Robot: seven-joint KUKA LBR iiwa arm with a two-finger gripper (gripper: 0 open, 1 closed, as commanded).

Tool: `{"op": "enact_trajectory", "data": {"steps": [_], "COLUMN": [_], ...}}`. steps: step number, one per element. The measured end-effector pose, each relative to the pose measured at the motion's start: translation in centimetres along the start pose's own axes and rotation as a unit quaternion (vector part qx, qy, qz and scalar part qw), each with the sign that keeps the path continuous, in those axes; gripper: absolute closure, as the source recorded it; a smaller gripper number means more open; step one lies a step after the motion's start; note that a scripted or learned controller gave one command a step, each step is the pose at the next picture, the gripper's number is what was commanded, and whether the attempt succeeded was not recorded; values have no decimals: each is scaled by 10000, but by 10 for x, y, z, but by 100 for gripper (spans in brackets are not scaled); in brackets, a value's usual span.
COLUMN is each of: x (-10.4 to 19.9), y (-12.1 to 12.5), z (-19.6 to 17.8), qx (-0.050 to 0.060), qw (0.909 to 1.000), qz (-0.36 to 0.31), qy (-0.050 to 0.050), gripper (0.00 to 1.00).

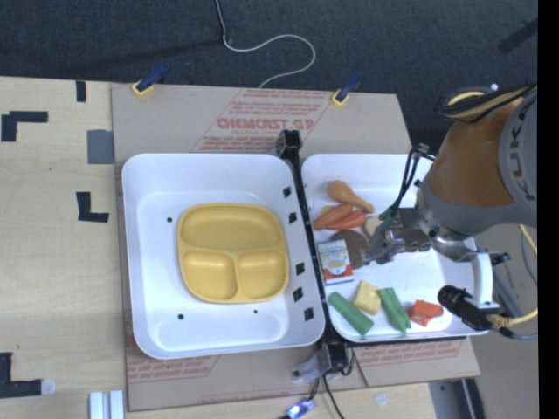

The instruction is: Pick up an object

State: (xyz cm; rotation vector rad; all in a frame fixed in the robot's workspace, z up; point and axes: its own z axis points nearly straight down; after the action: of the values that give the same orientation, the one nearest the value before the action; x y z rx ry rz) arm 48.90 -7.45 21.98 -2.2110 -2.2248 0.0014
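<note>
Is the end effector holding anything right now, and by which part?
Cannot be told. The end effector is low in the right bin, beside the small carton.

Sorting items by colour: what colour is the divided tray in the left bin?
Yellow; the divided tray shows clearly in the camera view.

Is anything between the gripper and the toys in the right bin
Nothing visible blocks it. The gripper is already down in the right bin, right beside the brown piece and the small carton. The orange carrot and green pieces lie close around, uncovered.
</note>
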Motion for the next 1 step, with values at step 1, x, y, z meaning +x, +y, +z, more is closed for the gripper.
{"op": "enact_trajectory", "data": {"steps": [1], "x": [61], "y": [3], "z": [-8], "qx": [-1], "qw": [10000], "qz": [-10], "qy": [-2], "gripper": [100]}}
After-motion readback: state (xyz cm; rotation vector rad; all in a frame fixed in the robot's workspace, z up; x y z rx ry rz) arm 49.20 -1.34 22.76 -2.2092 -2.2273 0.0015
